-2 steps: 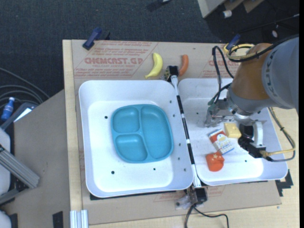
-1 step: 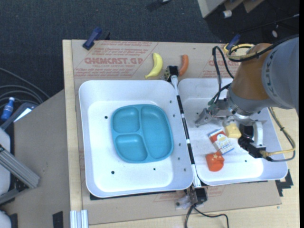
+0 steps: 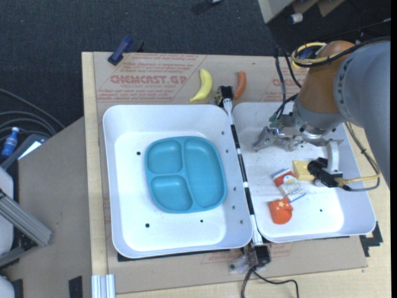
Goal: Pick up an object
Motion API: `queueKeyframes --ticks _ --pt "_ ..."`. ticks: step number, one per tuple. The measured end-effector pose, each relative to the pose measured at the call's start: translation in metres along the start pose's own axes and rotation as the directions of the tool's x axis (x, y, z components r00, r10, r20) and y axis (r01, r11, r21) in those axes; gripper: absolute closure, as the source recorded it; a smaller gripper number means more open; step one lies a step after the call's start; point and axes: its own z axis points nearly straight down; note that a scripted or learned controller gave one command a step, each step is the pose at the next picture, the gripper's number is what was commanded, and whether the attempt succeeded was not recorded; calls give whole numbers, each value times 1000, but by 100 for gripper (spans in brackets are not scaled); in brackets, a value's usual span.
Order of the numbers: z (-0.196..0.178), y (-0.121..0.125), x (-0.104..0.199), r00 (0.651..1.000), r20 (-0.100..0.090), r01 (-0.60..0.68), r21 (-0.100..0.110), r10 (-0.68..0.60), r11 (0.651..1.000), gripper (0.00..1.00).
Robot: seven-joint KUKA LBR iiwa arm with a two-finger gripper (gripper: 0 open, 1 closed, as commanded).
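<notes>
The right bin (image 3: 353, 219) holds three small things. A red and white packet (image 3: 289, 185) lies near its middle. A pale yellow block (image 3: 301, 169) lies just right of the packet and touches it. An orange-red round piece (image 3: 280, 211) rests near the front wall. My gripper (image 3: 273, 137) hangs low over the back left part of this bin, behind the packet and apart from all three things. Nothing shows in its grasp. The left bin (image 3: 124, 135) carries a blue divided plate (image 3: 185, 173).
On the cardboard behind the bins lie a yellow banana (image 3: 202, 85) and an orange sausage-shaped toy (image 3: 239, 84). A blue object (image 3: 120, 50) sits at the board's far left corner. The grey arm (image 3: 363, 79) crosses the right bin's back right.
</notes>
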Motion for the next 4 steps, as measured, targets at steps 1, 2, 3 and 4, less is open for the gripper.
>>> queueKeyframes --ticks 1,2,3,4 --pt "0 47 9 1000 0 1 0 -1 1000 0" --pt "0 47 12 1000 0 0 1 0 1000 0" --pt "0 -1 11 1000 -1 -1 3 1 1000 0" --pt "-10 0 11 1000 -1 -1 1 1 1000 100"
